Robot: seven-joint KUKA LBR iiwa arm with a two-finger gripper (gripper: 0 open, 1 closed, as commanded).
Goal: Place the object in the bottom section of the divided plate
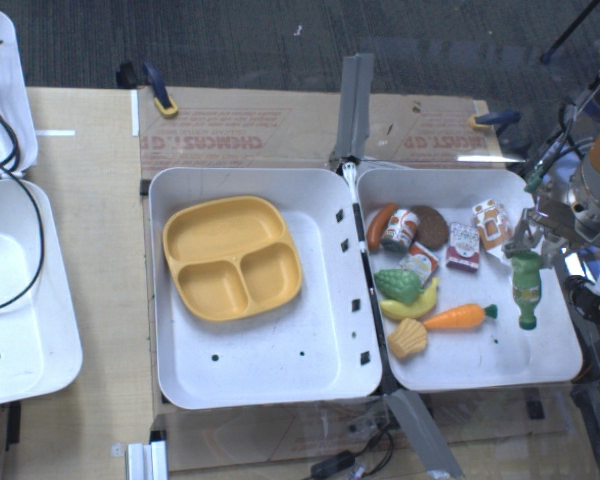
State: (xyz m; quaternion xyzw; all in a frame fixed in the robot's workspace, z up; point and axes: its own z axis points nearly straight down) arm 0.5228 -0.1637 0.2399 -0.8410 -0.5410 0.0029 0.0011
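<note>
On the table, the gripper (536, 240) grips a green bottle (526, 289) by its top above the right bin (480, 366), yellow divided plate (232, 257) in the left bin (255, 373).

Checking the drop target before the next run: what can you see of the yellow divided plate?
The yellow plate looks like matte plastic, a rounded rectangle with raised ridges splitting it into one long section along the far side and two smaller ones along the near side. It lies flat, slightly rotated, on the floor of the left bin, toward its far left part. All three sections look bare.
</note>
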